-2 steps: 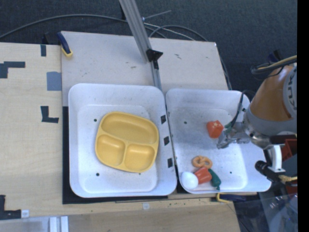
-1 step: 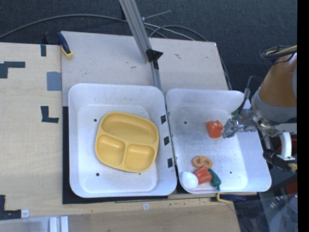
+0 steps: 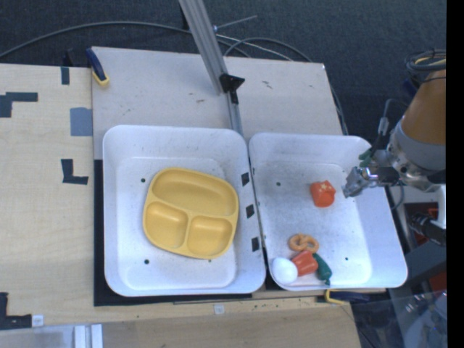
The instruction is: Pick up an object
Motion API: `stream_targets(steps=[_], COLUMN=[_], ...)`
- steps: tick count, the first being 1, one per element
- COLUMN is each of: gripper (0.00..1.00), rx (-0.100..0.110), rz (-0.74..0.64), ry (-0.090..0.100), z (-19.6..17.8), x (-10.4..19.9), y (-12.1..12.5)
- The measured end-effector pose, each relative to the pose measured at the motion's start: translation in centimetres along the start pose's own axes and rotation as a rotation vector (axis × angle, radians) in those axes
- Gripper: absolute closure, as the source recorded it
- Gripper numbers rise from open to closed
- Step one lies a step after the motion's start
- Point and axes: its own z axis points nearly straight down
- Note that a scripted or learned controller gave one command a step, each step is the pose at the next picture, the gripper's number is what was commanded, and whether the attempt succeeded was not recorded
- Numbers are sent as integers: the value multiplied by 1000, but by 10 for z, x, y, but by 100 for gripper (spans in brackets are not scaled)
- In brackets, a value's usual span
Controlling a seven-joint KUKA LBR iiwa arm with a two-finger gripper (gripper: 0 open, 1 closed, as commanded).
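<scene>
The hand (image 3: 357, 181) is hanging over the right edge of the right bin (image 3: 377, 230), at the right of the frame, and whether it is open or closed cannot be told at this size. Nothing is showing in its grip. Just to its left, a small orange-red block (image 3: 322, 193) is lying alone on the bin floor. Lower in the same bin, a pretzel-shaped piece (image 3: 302, 242), a red piece (image 3: 305, 263), a white egg (image 3: 284, 270) and a dark green piece (image 3: 322, 270) are sitting bunched against the bottom wall. The left bin (image 3: 119, 209) is holding a yellow divided plate (image 3: 190, 212). A metal pole (image 3: 205, 38) is slanting across the table (image 3: 145, 85) at the upper centre.
</scene>
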Motion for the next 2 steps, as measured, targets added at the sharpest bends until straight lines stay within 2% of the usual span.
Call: stream_targets(steps=[1,2], gripper=[100,100], rx=[5,3], rz=[-6,-6], ry=[3,3], z=[8,-2], x=[55,109], y=[26,47])
